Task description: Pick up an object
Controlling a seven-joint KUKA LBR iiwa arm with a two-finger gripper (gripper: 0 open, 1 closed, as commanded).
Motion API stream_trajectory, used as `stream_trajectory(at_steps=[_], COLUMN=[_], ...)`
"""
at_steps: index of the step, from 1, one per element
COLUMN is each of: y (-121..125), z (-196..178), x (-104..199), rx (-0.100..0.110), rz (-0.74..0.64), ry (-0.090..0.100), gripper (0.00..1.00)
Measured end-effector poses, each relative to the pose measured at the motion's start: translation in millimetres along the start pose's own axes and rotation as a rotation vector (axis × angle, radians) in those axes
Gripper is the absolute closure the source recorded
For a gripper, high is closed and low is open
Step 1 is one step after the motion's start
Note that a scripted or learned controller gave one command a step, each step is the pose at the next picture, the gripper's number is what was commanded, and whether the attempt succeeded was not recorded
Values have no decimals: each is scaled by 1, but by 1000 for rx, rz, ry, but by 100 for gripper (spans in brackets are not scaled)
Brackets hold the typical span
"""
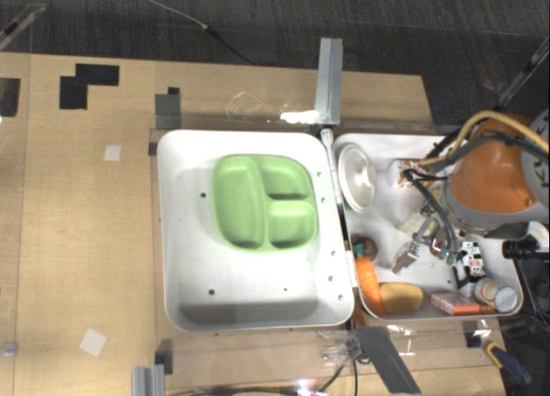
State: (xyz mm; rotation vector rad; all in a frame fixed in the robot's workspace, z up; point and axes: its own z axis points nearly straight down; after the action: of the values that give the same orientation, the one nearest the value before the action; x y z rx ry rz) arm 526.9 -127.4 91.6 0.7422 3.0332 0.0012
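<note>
My gripper (413,241) hangs over the middle of the right bin (387,152), below the arm's orange band (486,176) and a tangle of cables. Just below it, along the bin's front wall, a tan bread-like roll (401,297) lies beside an orange carrot (368,279). A small dark object (362,247) rests left of the gripper. At the bin's back left, a white cup (355,177) lies on its side. A pink box (451,303) and a small round jar (505,299) occupy the front right corner. I see nothing held in the gripper.
The left bin (185,291) holds a green divided plate (262,201) near its centre. Metal brackets (329,81) stand at the bins' back and front edges. Wooden bench surface extends to the left.
</note>
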Motion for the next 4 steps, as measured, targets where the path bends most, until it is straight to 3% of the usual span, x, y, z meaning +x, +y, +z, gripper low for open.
stream_trajectory(at_steps=[1,2,3,4], y=[5,8,70,141], z=[4,-12,-105,-133], x=[-88,-92,-92,-22], rx=[1,-3,-1,1], rz=[-10,-16,167,321], ry=[3,-14,5,12], gripper=[0,100,100,100])
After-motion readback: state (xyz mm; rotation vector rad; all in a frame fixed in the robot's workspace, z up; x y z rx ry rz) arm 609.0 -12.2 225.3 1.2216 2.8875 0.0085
